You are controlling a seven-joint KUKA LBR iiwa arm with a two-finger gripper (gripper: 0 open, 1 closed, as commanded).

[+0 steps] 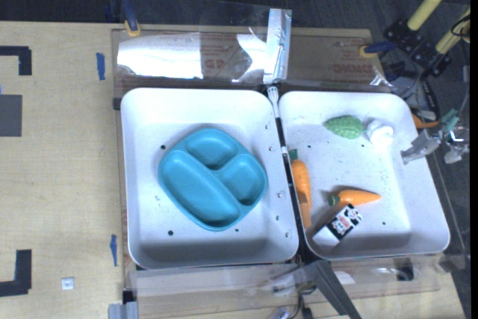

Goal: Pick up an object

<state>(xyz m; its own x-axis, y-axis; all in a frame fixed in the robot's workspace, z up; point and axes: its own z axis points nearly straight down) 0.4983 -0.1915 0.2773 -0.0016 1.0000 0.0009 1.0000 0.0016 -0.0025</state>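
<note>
Now, you are looking down on two bins
Gripper point(433, 147): hanging over the right bin's point(396, 235) right rim; whether it is parted, you cannot tell
Left bin point(142, 235): holding a smooth blue divided plate point(213, 177)
Right bin: bumpy green piece point(344, 126) touching a white lump point(380, 133); two orange carrots point(301, 183) point(357, 197); small black-and-white box point(337, 224), tilted
</note>
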